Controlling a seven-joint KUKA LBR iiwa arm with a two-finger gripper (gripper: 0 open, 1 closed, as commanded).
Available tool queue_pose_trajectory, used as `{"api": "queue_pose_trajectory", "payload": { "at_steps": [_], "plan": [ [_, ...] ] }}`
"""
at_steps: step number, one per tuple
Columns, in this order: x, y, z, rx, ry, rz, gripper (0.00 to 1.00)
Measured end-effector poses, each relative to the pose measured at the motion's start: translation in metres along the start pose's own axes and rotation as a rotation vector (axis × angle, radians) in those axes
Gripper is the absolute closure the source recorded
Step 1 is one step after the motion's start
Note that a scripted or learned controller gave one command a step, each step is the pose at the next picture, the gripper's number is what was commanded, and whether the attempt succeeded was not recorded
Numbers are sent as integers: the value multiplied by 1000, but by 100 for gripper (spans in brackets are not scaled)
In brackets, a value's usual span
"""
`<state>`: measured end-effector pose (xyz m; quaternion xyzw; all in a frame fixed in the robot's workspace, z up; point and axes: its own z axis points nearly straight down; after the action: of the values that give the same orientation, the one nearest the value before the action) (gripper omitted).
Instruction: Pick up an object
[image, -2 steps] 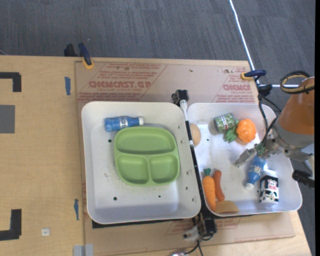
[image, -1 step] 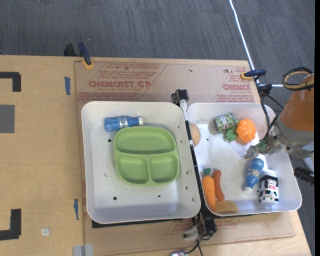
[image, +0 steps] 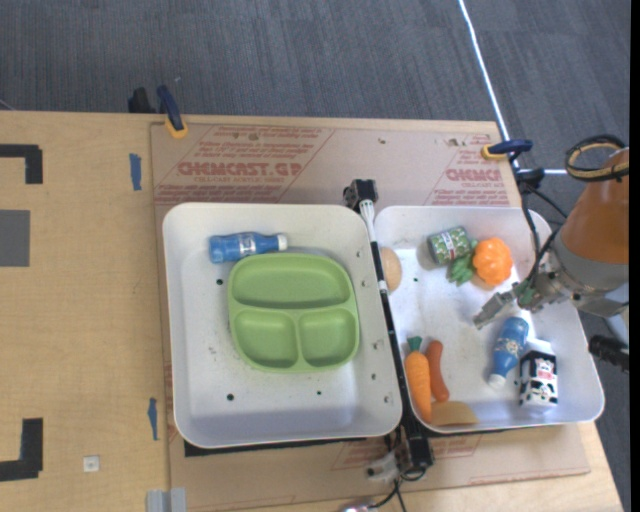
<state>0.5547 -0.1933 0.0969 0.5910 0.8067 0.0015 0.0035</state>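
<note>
Green divided plate (image: 293, 322), blue bottle (image: 246, 245) (white cap), orange carrot (image: 419, 380)

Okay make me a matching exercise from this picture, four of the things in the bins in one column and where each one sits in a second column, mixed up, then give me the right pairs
Things:
1. green divided plate
2. blue bottle with a white cap
3. orange pumpkin
4. black-and-white cow carton

Places:
A. right bin, far side, next to a green can
B. left bin, in the middle
C. right bin, near right corner
D. left bin, far side, lying flat just beyond the plate

Pairs: 1-B, 2-D, 3-A, 4-C
</note>
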Motion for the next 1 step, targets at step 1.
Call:
{"api": "queue_pose_trajectory", "payload": {
  "at_steps": [1],
  "plan": [
    [44,-21,10,2,3,-401,0]
  ]
}}
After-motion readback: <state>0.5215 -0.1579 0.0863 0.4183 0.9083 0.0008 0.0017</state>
